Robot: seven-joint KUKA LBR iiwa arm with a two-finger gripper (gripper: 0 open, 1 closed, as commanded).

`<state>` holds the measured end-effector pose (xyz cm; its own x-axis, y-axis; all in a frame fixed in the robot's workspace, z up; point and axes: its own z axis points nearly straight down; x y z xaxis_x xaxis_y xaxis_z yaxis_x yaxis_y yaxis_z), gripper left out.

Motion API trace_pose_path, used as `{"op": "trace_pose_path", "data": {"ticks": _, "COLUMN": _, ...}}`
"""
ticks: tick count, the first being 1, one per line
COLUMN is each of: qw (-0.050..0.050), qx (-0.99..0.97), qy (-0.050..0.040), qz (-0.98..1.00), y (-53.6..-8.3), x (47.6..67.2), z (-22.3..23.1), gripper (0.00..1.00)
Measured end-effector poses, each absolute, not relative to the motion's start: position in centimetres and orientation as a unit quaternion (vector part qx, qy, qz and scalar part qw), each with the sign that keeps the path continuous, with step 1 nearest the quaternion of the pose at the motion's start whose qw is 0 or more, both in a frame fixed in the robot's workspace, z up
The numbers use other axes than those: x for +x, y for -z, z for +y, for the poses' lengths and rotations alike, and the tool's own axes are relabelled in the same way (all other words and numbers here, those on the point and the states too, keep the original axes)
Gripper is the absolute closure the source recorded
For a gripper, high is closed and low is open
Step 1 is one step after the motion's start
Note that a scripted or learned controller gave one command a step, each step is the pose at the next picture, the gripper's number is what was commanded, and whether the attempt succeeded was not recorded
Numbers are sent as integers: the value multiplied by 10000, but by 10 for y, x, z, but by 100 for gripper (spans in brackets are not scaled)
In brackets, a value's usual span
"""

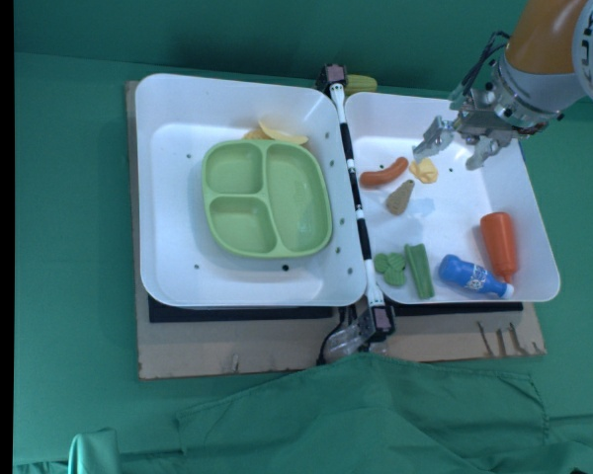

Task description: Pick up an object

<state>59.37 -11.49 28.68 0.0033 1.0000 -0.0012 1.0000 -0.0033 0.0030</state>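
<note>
My gripper [461, 147] hangs over the back of the right bin [534, 205], its two fingers spread apart with nothing between them. Below and to its left lie a red sausage [384, 173], a small yellow piece [424, 171] and a brown cone-shaped piece [400, 197]. Further forward in the same bin are an orange bottle [499, 244], a blue bottle [471, 276], a green stick [418, 270] and a green leafy piece [389, 268].
The left bin [168, 255] holds a light green divided plate [267, 198] and yellow chips [280, 131] behind it. A black-and-white bar [350, 186] runs between the bins. A yellow item [361, 83] lies behind the bins. Green cloth surrounds the bench.
</note>
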Motion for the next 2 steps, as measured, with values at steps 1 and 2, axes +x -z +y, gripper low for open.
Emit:
{"op": "trace_pose_path", "data": {"ticks": 1, "qw": -20, "qx": 7104, "qy": 28, "qz": 7038, "y": -194, "x": 558, "z": -149, "gripper": 0}}
{"op": "trace_pose_path", "data": {"ticks": 2, "qw": 29, "qx": 7085, "qy": -8, "qz": 7057, "y": -188, "x": 574, "z": -158, "gripper": 0}}
